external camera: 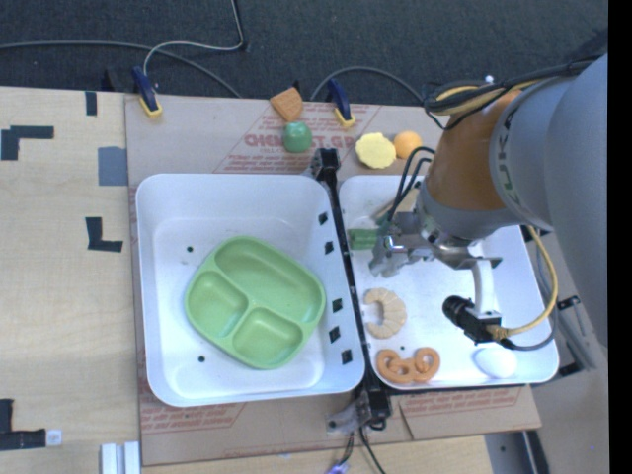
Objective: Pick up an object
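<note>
Just below the pincer, a pale ring-shaped pastry.

Red print runs across the brown cardboard sheet that lies under the two bins. On its far part, between the green ball and the left bin's far rim, a line of slanted capital letters shows, beginning with what looks like "CHE"; the rest is too blurred to read. More red lettering shows on the cardboard's near edge, below the bins, but it is too small to make out. Nothing else in the scene bears readable text, numbers or brand marks.
</note>
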Robot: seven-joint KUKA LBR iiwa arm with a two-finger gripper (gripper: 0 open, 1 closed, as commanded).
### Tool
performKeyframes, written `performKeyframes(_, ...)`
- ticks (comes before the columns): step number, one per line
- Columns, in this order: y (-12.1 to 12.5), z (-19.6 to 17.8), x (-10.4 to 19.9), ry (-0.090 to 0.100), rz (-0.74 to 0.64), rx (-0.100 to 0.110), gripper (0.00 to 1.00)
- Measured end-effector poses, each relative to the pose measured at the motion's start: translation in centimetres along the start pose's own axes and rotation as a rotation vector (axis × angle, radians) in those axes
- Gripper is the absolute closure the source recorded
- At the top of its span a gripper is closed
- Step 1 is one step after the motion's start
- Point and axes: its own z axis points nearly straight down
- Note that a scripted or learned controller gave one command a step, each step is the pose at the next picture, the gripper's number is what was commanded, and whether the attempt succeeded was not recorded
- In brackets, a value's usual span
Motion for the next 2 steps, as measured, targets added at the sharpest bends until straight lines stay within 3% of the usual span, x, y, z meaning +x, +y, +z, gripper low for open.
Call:
performKeyframes(1, 0.0, 0.0, 0.0, -0.001, 0.0, 0.001, 0.0)
performKeyframes(2, 11.4, 0.0, -2.7, -0.002, 0.0, 0.001, 0.0)
